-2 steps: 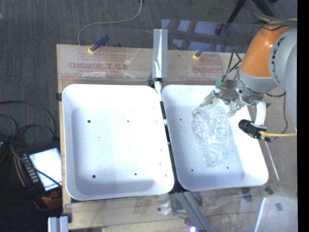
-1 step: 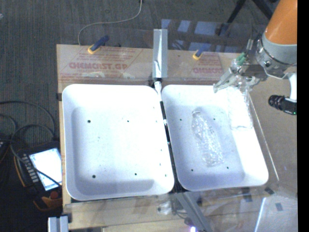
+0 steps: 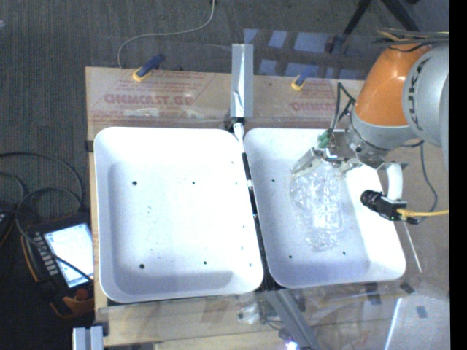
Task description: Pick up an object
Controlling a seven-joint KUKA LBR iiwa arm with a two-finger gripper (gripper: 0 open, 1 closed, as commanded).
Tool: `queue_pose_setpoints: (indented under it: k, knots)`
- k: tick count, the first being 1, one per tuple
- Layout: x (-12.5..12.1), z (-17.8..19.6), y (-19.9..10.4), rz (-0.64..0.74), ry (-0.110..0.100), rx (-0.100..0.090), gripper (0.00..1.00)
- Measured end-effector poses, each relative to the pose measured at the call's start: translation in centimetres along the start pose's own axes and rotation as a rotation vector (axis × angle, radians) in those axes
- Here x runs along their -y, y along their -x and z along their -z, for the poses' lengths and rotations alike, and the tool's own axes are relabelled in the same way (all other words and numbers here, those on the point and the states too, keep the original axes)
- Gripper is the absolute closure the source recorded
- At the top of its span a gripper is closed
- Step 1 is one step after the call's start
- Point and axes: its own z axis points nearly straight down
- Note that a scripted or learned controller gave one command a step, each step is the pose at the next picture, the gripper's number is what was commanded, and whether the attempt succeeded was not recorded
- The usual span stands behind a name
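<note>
Your gripper (image 3: 326, 154) sits over the right bin (image 3: 379, 265), touching crinkled clear plastic (image 3: 319, 206); whether it grasps, you cannot tell. Grey carpet (image 3: 73, 28) surrounds the bench.

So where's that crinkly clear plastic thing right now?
The clear plastic wrapper lies in the right-hand bin, towards its middle, just below the gripper at the arm's end.

1. Two white bins: left bin (image 3: 175, 210), right bin (image 3: 281, 217).
2. One crinkled clear plastic bag (image 3: 319, 206) in the right bin.
3. Two yellow-and-blue clamps at the worktop's twelve o'clock edge: first clamp (image 3: 147, 67), second clamp (image 3: 304, 79).
</note>
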Motion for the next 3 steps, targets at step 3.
queue_pose_setpoints:
  k: [3]
  knots:
    - [0.9,-7.5,1.8,0.158,0.045,0.011,0.00]
